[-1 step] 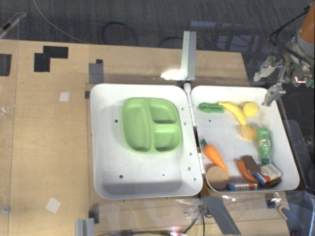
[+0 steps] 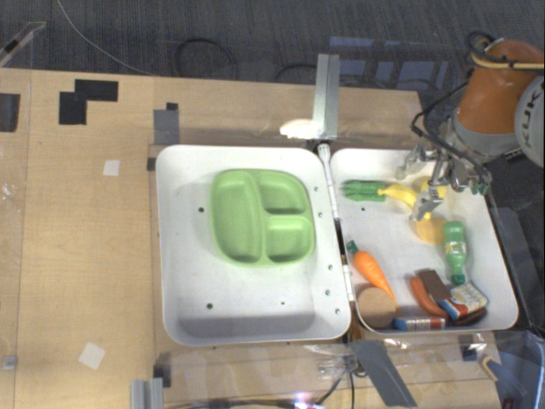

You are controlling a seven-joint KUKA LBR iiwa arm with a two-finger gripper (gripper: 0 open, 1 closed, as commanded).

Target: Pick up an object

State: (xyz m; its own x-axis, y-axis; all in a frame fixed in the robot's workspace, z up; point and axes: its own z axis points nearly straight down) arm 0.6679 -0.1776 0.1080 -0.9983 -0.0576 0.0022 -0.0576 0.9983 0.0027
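On the desk (image 2: 77,254), the divided tray (image 2: 260,217) sits in the left bin (image 2: 196,313). In the right bin (image 2: 494,305): banana (image 2: 400,196) at twelve, bottle (image 2: 454,250) at three, carrot (image 2: 372,270) at eight.

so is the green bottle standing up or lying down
Lying down: the green bottle shows its full length along the floor of the right bin, beside the yellow piece.

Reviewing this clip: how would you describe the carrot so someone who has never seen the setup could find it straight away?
Start at the right-hand white bin, the one crowded with small items. Look along its left wall, a little below the middle: the carrot lies there slantwise, its green stub toward the wall. It is the bright orange tapered piece, just above a round brown item and apart from the green bottle.
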